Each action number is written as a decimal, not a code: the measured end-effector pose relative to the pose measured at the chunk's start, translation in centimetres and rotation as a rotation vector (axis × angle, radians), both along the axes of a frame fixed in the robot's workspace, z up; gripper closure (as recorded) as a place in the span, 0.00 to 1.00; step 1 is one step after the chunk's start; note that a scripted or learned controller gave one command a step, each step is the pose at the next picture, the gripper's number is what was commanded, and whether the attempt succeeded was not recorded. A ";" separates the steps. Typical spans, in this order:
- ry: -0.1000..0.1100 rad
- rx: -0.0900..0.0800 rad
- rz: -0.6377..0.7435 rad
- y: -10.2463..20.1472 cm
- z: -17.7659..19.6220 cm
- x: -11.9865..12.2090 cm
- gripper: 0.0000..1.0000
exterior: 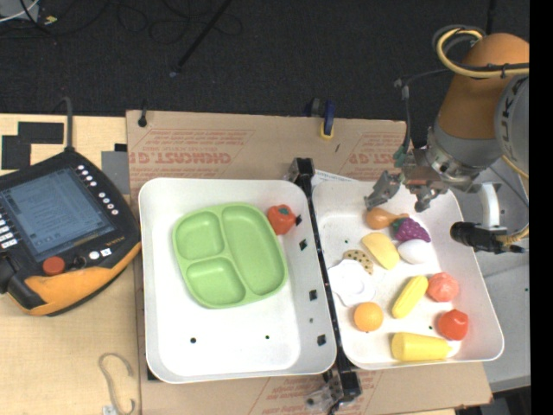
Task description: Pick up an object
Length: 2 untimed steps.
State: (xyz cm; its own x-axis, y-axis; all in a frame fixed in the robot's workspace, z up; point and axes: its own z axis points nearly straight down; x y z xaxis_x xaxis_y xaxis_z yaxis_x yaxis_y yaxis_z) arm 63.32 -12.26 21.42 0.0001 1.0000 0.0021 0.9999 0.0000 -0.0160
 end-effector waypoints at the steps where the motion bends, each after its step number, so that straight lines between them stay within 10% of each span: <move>1: -0.013 -0.001 0.002 0.0 0.8 0.3 0.00; 2: -0.009 -0.001 0.006 0.2 -5.0 1.2 0.00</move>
